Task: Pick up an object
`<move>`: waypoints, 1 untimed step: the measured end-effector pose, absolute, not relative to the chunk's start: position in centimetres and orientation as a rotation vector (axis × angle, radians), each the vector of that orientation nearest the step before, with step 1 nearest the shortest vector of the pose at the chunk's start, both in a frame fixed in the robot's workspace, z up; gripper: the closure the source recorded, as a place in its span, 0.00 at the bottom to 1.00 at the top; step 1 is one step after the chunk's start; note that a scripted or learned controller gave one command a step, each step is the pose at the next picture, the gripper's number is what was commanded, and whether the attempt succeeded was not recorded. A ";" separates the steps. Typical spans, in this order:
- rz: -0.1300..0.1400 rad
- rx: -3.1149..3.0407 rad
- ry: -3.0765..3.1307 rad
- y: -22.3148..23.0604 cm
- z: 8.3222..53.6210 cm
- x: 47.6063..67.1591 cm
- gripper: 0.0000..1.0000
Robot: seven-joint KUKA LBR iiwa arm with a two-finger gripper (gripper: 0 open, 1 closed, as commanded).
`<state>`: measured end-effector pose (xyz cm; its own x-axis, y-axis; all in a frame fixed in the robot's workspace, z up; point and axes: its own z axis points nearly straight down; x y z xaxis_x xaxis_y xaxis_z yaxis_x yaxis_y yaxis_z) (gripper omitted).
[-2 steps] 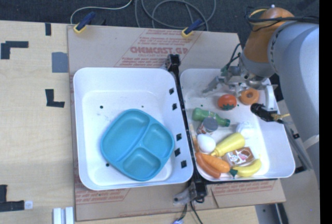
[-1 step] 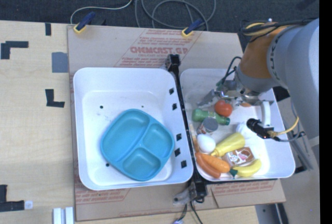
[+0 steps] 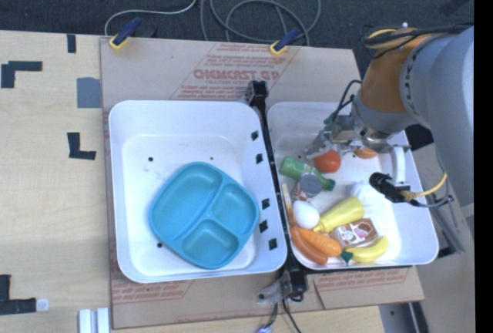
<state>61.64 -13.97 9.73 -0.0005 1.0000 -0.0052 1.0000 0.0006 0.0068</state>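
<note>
Nearest the camera, a yellow plastic banana (image 3: 371,250) and an orange toy carrot (image 3: 316,241) lie along the right white bin (image 3: 420,247) front. Beyond them, a small red-orange round toy tomato (image 3: 328,162) sits just beside the gripper (image 3: 337,137), slightly toward the front-left; whether its fingers are spread, I cannot tell

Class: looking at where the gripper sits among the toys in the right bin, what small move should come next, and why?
Probably a short descent onto the red tomato: the gripper sits just above it in the right bin, and nothing shows between its fingers.
</note>
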 end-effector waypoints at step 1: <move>0.012 2.209 2.228 -7.3 19.0 60.9 1.00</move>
